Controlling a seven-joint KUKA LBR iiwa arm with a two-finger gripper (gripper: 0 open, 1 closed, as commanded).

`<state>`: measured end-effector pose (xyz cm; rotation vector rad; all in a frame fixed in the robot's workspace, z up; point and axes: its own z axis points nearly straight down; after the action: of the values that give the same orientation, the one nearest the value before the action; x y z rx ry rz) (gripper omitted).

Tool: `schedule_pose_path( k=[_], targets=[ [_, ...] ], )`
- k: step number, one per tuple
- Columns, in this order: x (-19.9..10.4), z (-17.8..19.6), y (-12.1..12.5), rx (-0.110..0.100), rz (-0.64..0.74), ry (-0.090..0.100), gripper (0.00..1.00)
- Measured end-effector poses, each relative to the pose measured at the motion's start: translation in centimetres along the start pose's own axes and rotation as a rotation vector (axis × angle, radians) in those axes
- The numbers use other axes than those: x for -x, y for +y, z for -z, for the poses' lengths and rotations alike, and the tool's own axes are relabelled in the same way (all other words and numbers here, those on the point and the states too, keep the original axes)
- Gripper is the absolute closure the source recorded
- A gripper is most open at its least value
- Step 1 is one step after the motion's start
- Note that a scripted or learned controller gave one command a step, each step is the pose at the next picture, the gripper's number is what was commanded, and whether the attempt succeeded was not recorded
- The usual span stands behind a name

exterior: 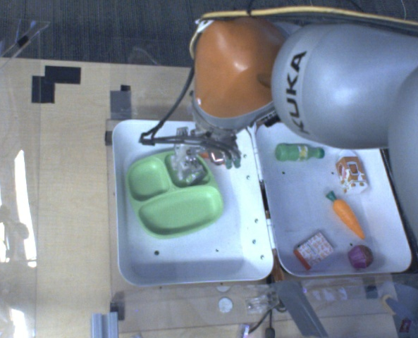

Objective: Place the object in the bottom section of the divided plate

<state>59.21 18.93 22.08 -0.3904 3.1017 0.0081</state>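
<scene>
Arm (349,83): glossy grey casing, black "KUKA" lettering, rounded orange band (230,65) adjoining. Black cable (168,122) runs from the band. Metallic gripper (189,162) below the band.

Glossy green plastic divided plate (177,210) in a matt white bin (194,259); pale wooden bench (53,210).

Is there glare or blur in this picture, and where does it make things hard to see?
Camera view: bright glare streaks on the wooden bench; the two-finger gripper over the green divided plate looks blurred; the orange carrot in the right white bin is sharp.
</scene>
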Motion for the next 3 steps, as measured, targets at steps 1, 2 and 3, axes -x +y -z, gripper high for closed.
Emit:
schedule_pose_path(
  k=[1,2,3],
  targets=[
    [4.4,-0.8,3.8,0.003,0.327,0.002,1.0],
    [0.8,4.9,4.8,0.003,0.874,-0.007,1.0],
    [2.0,-0.9,-3.9,0.004,1.162,0.004,1.0]
  ],
)
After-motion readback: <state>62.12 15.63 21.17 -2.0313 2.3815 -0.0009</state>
